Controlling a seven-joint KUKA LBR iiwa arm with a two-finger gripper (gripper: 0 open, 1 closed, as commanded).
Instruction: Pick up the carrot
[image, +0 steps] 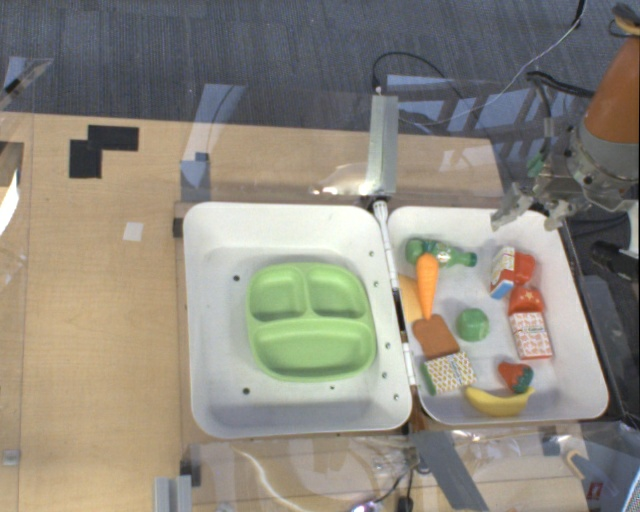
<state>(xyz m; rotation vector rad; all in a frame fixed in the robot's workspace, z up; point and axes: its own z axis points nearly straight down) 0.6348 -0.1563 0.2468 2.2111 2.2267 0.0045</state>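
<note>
The gripper hangs over the right bin's far right corner with fingers spread and apparently gripping nothing, while the carrot lies in that bin's far left part, touching a green bottle.

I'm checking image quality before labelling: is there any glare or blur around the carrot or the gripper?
In the camera view, the carrot is sharp and evenly lit in the right bin, no glare on it; the gripper at that bin's upper edge looks slightly soft; pale reflective streaks cross the bench above the bins.
</note>
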